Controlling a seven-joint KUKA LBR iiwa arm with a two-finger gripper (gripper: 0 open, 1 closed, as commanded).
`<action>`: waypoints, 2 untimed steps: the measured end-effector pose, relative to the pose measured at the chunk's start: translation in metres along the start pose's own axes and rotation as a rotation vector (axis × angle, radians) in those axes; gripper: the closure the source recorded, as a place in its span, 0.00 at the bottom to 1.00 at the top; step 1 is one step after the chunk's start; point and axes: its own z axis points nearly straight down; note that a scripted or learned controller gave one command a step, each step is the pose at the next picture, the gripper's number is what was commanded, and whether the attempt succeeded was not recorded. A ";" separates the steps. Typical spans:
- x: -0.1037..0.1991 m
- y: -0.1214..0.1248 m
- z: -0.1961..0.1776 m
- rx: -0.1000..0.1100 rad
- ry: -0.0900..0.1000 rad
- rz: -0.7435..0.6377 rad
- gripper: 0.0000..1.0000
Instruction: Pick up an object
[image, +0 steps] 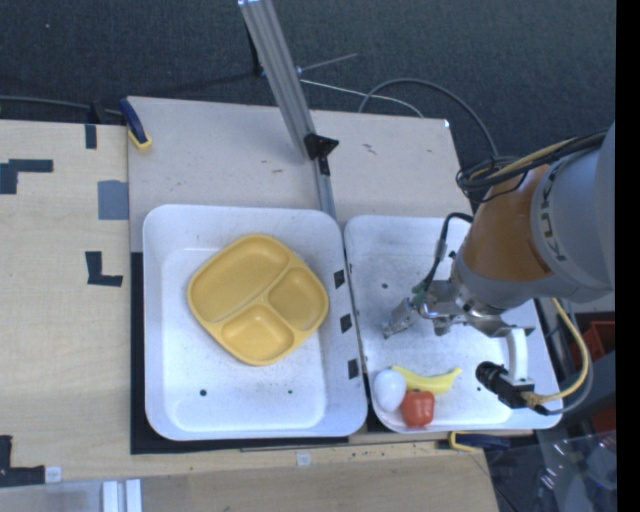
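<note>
A pale beige worktop (230, 150) carries two shallow white plastic bins side by side. The left white bin (170, 400) holds a yellow plastic plate with three compartments (258, 298), lying flat and turned at a slant near the bin's middle. The right white bin (385, 245) holds three small things crowded into its near corner, against the wall that it shares with the left bin: a small white egg-shaped ball (386, 388), a yellow toy banana (428, 379) just beside it, and a small red pepper-like toy (419, 407) in front of the banana and touching it. The ball and the red toy sit close together.

The grey arm with its orange band (510, 235) reaches in from the right over the right bin. Its tool (400, 320) hangs low above the bin floor, near the middle of the bin, pointing towards the shared wall. It is apart from the three small things, which lie nearer the camera. Nothing shows between the tool's fingers, and whether they stand wide or narrow cannot be told from this slant.

A slanted grey metal rail (285, 75) crosses the far part of the worktop, ending in a black clamp (320, 146). A blue and yellow clip (135, 124) lies at the far left corner.
</note>
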 end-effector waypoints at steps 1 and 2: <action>0.000 0.000 0.044 -0.008 -0.002 -0.001 0.00; 0.001 0.000 0.033 -0.007 0.001 -0.002 1.00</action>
